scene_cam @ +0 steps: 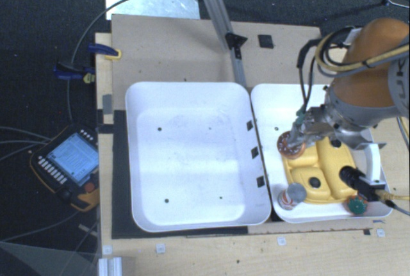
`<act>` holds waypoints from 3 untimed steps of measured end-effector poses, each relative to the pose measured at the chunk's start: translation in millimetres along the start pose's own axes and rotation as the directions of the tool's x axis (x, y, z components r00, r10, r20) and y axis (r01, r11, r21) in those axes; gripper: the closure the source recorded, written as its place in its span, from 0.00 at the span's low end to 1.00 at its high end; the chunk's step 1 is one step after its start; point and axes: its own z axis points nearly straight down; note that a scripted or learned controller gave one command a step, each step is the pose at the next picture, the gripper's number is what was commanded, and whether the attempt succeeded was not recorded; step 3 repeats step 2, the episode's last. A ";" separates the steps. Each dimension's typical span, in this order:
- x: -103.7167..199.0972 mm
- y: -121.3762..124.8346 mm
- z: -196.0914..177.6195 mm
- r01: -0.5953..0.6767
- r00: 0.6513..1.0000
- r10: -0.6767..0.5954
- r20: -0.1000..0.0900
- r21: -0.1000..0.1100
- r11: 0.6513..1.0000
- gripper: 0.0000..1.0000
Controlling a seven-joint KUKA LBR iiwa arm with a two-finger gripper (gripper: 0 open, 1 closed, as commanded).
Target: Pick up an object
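On the right bin (269, 108), yellow object (320, 172), long axis slanting toward lower right.

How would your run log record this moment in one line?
tool: low in right bin | at: round brown object | beside: yellow object | grasp: unconfirmed

A robotics lab: teach pendant (67, 166), floor cables (83, 44), benchtop bins (189, 153).

We see the gripper (296, 139) low in the right bin (269, 108), over a round brown object (291, 148) beside a yellow toy (320, 169). A grey-topped piece (295, 192) and a green one (356, 206) lie near the bin's front edge.
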 end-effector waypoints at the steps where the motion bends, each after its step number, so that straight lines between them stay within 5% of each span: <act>1: 56.0 4.2 9.1 -0.001 1.000 0.001 0.000 0.001 1.000 1.00; 2: 115.4 -7.1 20.6 -0.001 1.000 0.001 0.000 0.001 1.000 1.00; 3: 115.4 -7.1 20.6 -0.001 1.000 0.001 0.000 0.001 1.000 1.00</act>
